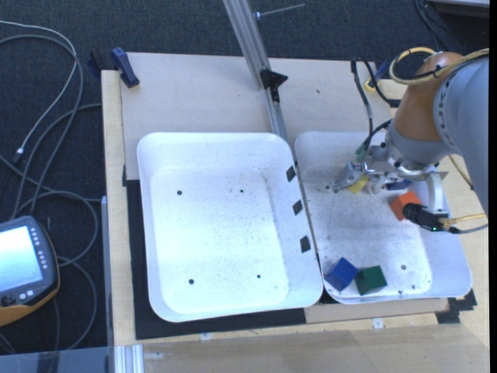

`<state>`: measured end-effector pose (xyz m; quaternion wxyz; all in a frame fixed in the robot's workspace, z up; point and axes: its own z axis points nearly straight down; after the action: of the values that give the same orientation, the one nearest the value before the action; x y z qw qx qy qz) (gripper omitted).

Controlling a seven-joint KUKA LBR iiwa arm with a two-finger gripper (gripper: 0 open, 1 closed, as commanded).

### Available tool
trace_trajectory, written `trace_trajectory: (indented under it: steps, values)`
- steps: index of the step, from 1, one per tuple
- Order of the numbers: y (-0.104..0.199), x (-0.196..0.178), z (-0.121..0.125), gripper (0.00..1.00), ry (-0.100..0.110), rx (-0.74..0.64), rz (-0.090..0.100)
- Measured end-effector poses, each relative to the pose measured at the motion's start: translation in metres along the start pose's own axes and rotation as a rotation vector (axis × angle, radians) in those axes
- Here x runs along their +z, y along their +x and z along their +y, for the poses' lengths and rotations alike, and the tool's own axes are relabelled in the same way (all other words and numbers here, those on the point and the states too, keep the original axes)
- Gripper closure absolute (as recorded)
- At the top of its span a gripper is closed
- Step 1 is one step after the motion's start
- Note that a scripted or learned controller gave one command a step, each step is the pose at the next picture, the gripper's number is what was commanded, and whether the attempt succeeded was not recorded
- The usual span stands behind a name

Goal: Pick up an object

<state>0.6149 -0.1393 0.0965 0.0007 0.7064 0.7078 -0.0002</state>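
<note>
Nearest us, a blue block (340, 273) and a green block (371, 279) lie well below the gripper (359, 179) in the right bin (458, 274). We see a yellow piece (356, 184) at the gripper and an orange block (404, 206) just beside it. We cannot tell the jaws' state; we judge no object lifted yet.

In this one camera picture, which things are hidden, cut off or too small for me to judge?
- Gripper: its fingers are too small and blurred; the grey wrist covers them partly.
- Small yellow object at the gripper: touching or held, I cannot tell.
- Orange block in the right white bin: partly hidden by the gripper body.
- Grey arm: cut off by the right edge.
- Handheld screen device: cut by the left edge.
</note>
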Motion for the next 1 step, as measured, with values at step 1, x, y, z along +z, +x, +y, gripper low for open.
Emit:
trace_trajectory:
  steps: [1]
  values:
    - [-0.0353,0.0027,0.0386,0.00,0.049,0.008,0.017]
